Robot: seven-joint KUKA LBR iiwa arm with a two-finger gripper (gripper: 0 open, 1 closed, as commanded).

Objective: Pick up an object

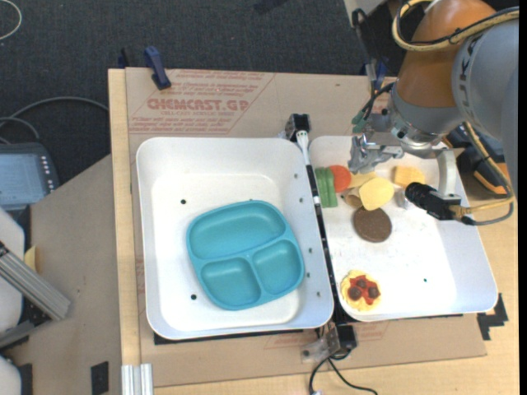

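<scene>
My gripper (363,161) hangs over the far left part of the right bin (461,270). Just below it lie an orange and green toy vegetable (330,184) against the bin's left wall and a pale yellow rounded piece (377,192). A brown disc (372,225) lies nearer the front, and a small tart with red berries (361,290) sits at the bin's front left corner. A yellow wedge (408,175) rests to the right of the gripper. Nothing is visibly held.
The left bin (156,171) holds a teal divided tray (244,253). The wall between the two bins (317,212) runs just left of the toy vegetable. The arm (445,64) comes in from the upper right over the right bin's far edge.
</scene>
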